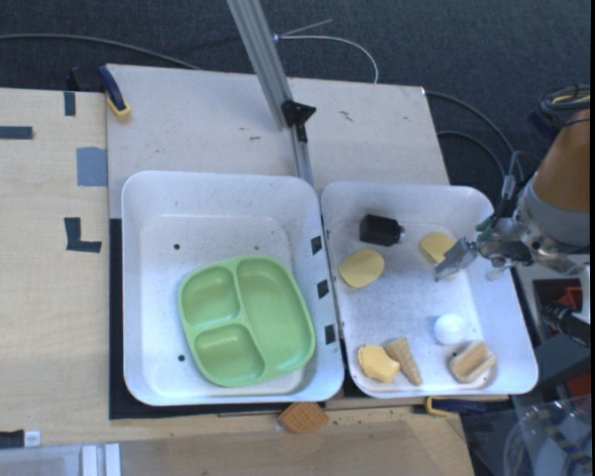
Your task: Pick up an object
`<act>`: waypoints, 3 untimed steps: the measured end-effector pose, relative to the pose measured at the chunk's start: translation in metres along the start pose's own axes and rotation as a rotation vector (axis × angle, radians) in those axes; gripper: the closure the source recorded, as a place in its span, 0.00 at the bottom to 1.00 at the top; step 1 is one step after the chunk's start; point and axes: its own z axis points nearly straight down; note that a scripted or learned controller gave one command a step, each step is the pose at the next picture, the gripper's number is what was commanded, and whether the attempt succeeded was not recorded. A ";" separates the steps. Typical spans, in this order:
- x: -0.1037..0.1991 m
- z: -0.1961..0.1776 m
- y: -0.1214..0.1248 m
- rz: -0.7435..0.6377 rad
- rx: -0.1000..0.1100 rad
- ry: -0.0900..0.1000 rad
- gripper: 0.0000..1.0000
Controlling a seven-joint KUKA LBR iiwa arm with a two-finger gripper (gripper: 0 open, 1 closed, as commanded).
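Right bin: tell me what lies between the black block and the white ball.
In the camera view, bare white bin floor lies between the black block and the white ball; the round yellow piece sits just left of that line.

A divided plate (246, 320) lies in the left bin (139, 266); small food pieces (362, 267) lie scattered in the right bin (496, 335).

Two white bins (139, 266) hold a light green divided plate (246, 319), a black block (380, 230), pale yellow pieces (362, 268), a white ball (448, 327) and a tan waffle-patterned cone (405, 360), beside the grey arm (560, 216) with its orange band.
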 end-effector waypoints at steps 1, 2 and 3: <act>0.000 0.000 0.000 0.000 0.000 0.000 0.00; 0.010 0.049 -0.004 0.001 0.005 0.001 0.00; 0.009 0.113 -0.008 0.001 0.007 0.001 0.00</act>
